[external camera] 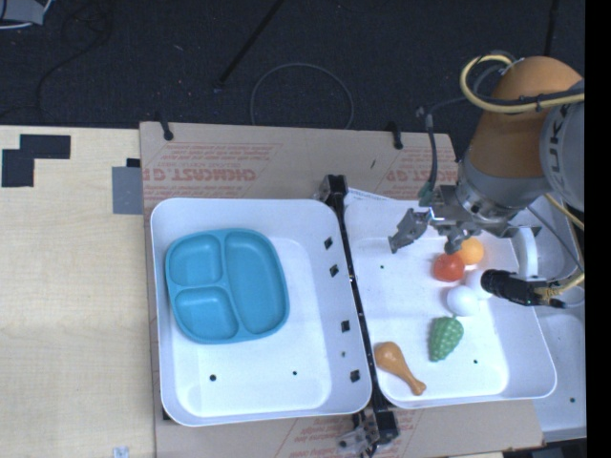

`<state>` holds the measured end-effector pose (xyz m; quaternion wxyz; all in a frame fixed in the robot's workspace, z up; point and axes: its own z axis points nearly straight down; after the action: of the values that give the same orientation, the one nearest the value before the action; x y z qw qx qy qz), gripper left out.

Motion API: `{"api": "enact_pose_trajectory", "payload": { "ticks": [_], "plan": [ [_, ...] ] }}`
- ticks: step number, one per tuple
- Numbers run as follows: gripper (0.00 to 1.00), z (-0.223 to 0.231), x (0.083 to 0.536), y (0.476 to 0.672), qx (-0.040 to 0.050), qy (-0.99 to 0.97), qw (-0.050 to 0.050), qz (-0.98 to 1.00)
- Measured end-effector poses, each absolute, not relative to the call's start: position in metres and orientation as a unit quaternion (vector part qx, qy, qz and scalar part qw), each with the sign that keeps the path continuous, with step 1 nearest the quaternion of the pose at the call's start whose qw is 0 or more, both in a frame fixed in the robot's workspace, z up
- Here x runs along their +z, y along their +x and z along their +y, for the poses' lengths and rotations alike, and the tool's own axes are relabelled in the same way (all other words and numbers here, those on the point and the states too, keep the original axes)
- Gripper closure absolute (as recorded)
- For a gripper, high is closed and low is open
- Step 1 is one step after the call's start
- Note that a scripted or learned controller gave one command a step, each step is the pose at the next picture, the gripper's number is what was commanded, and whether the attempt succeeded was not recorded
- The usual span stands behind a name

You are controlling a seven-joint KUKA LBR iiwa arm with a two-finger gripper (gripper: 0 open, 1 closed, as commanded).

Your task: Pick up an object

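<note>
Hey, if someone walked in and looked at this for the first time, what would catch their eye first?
Probably the bright blue divided plate, alone in the left bin. Next, the cluster of toy food in the right bin: a red tomato, an orange ball, a white egg, a green piece and a chicken drumstick. The arm's hand hovers at that bin's far side, beside the tomato.

Grey arm [573, 151], orange band [520, 122], yellow cable loop [477, 74], dark fingers [410, 229]
</note>
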<state>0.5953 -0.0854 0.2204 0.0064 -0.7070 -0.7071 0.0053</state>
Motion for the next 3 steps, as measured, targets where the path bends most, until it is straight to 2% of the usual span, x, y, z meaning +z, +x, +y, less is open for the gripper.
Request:
{"api": "enact_pose_trajectory", "payload": {
  "ticks": [1, 3],
  "plan": [
    [0.0, -0.086, 0.228, 0.598, 0.001, -0.707, 0.001, -0.708],
    [0.0, -0.081, 0.132, 0.599, 0.0021, -0.707, 0.003, -0.707]
  ]
}}
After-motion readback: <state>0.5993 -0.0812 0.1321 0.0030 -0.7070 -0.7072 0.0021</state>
